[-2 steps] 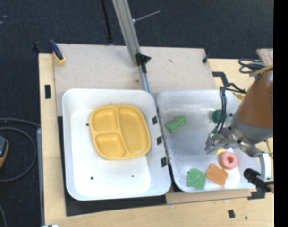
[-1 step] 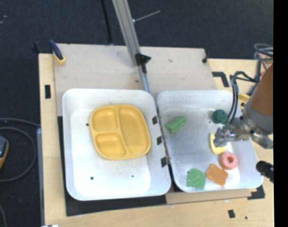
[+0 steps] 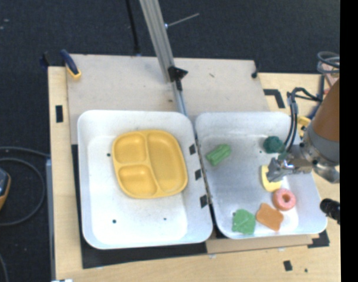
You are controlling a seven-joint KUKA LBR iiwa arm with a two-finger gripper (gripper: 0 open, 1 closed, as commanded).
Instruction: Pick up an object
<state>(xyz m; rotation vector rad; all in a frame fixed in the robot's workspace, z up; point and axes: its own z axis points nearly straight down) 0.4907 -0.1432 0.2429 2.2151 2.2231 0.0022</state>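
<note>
Along the near rim of the right bin (image 3: 305, 225) three things lie in a row: a green piece (image 3: 243, 221) well off to the left of the gripper and nearer the camera, an orange block (image 3: 269, 216) just nearer than the gripper, and a pink ring (image 3: 284, 200) almost directly below it, close against the block. The gripper (image 3: 277, 170) hangs low over the right side of that bin, and whether its fingers are apart or together cannot be told. A yellow object (image 3: 270, 183) lies right under it, partly covered by it; contact cannot be judged. Just beyond the gripper, toward the far wall, sits a dark teal ball (image 3: 273, 143). Left of the gripper, about level with it and apart from the rest, a light green block (image 3: 218, 154) lies tilted on the bin floor. Much farther left, in the left bin (image 3: 94, 228), rests a yellow divided plate (image 3: 149, 163) with three compartments. Beyond both bins a grey metal post (image 3: 158, 34) slants up from the bench (image 3: 120, 81).
</note>
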